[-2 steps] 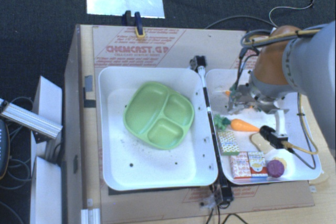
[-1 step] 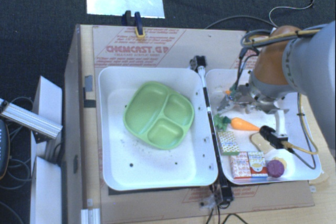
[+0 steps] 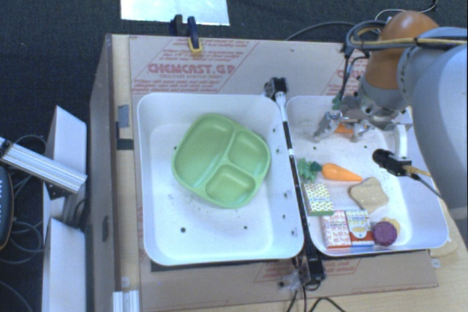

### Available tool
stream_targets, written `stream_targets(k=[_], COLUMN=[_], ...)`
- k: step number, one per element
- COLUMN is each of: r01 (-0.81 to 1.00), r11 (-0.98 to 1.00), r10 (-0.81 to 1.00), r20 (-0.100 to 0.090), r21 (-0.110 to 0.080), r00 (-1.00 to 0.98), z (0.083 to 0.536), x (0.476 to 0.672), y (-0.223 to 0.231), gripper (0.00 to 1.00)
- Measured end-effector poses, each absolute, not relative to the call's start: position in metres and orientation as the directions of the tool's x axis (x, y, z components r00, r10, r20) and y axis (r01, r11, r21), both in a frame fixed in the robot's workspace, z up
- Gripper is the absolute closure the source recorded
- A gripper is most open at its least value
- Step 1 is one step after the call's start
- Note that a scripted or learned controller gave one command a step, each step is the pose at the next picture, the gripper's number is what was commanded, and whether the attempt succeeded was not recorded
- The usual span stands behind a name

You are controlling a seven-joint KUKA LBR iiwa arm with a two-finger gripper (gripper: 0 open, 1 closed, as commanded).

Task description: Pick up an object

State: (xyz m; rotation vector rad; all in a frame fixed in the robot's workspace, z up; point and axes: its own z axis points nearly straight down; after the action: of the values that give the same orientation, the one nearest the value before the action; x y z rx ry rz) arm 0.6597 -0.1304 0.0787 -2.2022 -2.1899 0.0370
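Camera view, looking down at a slant on both bins. Left bin (image 3: 164, 230): holds one green tray (image 3: 221, 159) with three compartments, lying roughly in the middle, tilted a little against the bin's sides. Right bin (image 3: 431, 219): holds several small items, all in its near half. Carrot (image 3: 339, 172) lies on its side, orange tip pointing right, with a green leafy piece (image 3: 308, 169) just beside its left end. Below the greens, a small patterned packet (image 3: 318, 197) lies flat. Bread slice (image 3: 368, 194) lies right of the packet, below the carrot's tip. Red-and-white box (image 3: 345, 229) sits against the near wall; a purple round piece (image 3: 385, 233) is just beside its right end, touching or nearly so. A yellowish bit shows just above the purple piece; too small to identify.

Arm (image 3: 431, 77) enters from the right, orange band above the wrist. Gripper (image 3: 342, 126) is low over the far half of the right bin, well apart from the carrot and bread. Fingers (image 3: 322, 129) appear spread, pointing down and left. A small orange thing (image 3: 342, 129) shows between them; I cannot tell whether it is gripped or merely lies beneath. A black part (image 3: 387, 160) sticks out below the wrist, above the bread.
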Motion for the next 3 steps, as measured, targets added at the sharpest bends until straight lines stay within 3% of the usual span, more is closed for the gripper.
stream_targets(k=[1, 2, 3], r01=[1.000, 1.000, 1.000], r11=[0.000, 0.001, 0.004], r10=[1.000, 1.000, 1.000], r20=[0.001, 0.001, 0.000], r21=[-0.029, -0.029, -0.029], r00=[0.000, -0.001, -0.004], z=[0.091, 0.091, 0.102], x=[0.662, 0.662, 0.663], y=[-0.131, -0.131, -0.131], gripper=[1.00, 0.00, 1.00])
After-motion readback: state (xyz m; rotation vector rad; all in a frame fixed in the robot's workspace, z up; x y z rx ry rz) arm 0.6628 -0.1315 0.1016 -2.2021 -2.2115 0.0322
